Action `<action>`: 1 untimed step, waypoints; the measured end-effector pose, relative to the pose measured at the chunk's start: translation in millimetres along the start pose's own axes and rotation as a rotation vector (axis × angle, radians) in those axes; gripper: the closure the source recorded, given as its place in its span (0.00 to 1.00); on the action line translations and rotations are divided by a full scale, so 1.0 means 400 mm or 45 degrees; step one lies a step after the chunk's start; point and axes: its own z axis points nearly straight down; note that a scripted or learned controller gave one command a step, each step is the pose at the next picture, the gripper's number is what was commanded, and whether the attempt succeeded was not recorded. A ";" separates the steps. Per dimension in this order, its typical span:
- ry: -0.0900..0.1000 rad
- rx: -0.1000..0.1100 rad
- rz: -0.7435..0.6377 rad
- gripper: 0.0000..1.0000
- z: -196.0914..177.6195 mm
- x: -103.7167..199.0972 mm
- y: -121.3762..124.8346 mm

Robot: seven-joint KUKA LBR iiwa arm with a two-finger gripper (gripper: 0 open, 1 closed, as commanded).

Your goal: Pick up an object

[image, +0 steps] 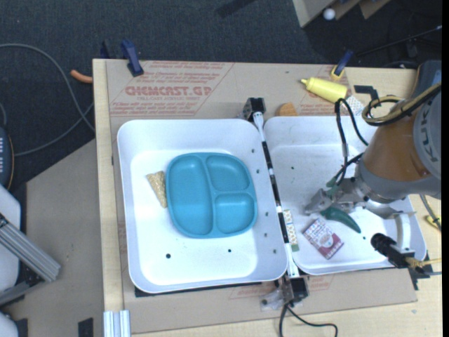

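left bin (140, 258): blue divided plate (210, 192), tan sponge (157, 185) at its left edge | right bin (302, 146): gripper (330, 201) low, finger spread cannot be told | red-white packet (323, 235) and teal piece (344, 218) just below-right of gripper

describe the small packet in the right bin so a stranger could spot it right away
Find the right bin, the one the arm reaches into. Near its front edge, just below the claw and a teal object, lies a small flat packet. It is the only thing there with a dark red and white printed face.
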 end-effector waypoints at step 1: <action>-0.002 -0.004 0.002 1.00 -0.026 -0.001 0.002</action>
